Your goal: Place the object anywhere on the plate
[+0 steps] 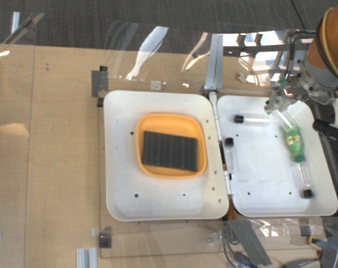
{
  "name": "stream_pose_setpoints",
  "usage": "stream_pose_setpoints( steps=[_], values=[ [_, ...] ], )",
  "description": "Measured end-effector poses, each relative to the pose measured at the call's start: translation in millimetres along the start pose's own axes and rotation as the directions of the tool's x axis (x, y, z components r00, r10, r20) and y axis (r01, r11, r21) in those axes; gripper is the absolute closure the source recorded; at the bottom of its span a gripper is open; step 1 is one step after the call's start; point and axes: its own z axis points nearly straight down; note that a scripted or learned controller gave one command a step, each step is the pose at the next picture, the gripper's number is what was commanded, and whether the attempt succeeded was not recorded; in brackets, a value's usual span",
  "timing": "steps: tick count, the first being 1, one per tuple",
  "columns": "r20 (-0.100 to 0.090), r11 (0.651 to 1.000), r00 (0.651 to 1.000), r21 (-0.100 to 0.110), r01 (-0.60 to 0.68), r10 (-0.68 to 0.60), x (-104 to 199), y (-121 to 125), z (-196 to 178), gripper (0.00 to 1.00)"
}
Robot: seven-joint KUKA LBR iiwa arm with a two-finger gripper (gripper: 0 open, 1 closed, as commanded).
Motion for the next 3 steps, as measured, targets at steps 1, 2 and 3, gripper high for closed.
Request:
stream_pose_setpoints(
  steps=[1,2,3],
  values=[
    [-0.001,0.999,0.999,0.001,0.041,-0.041,33,18,-11,1.00],
    [-0.002,0.985,0.985,0.001,0.175,-0.175,90,25,-14,1.00],
    [-0.002,0.973,0.973,0.000,0.230,-0.230,100,26,4,1.00]
  ],
)
